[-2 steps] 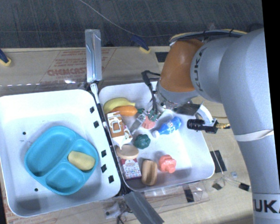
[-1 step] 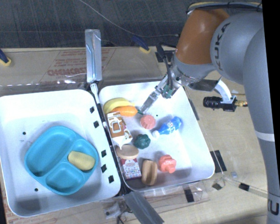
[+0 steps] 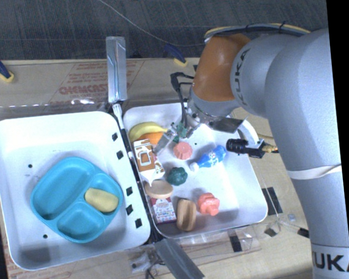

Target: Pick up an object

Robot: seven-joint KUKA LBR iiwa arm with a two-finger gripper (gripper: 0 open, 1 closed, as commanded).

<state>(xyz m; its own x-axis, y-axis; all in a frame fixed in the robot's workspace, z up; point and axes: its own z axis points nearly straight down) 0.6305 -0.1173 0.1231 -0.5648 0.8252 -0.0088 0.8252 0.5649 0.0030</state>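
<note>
The right bin holds several small items. My gripper hangs low over the bin's upper middle, just above a pink-red round toy and beside a yellow banana and an orange. Nothing is visibly held. A printed carton lies to the gripper's left. A teal ball and a blue-and-white bottle lie just below it. Nearer the front are a bread-like roll, a red-pink toy, a small box and a beige disc.
The left bin holds a blue divided plate with a yellow lump in one compartment. A metal clamp bar stands at the divider between the bins. The grey arm covers the right bin's right side.
</note>
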